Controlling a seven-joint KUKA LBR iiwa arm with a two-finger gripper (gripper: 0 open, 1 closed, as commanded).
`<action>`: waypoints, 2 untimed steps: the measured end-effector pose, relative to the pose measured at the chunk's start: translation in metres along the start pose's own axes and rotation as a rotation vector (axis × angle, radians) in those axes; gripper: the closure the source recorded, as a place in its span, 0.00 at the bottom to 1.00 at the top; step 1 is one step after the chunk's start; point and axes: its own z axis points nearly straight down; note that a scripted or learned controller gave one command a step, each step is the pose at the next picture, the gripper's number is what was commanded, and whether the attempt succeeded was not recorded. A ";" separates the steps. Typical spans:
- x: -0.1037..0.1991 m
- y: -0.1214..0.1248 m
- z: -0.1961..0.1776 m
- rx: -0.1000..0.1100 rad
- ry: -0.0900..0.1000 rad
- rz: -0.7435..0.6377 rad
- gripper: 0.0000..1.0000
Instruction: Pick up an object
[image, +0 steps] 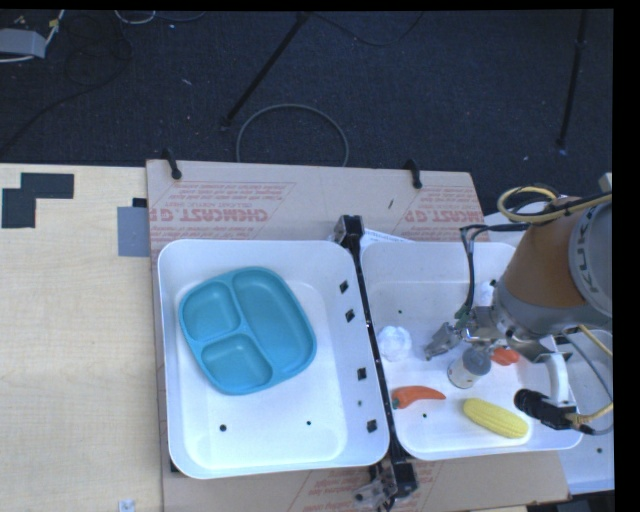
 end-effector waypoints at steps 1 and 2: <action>-0.001 -0.001 -0.011 0.003 0.002 0.004 1.00; -0.006 -0.002 -0.074 -0.005 -0.001 0.004 1.00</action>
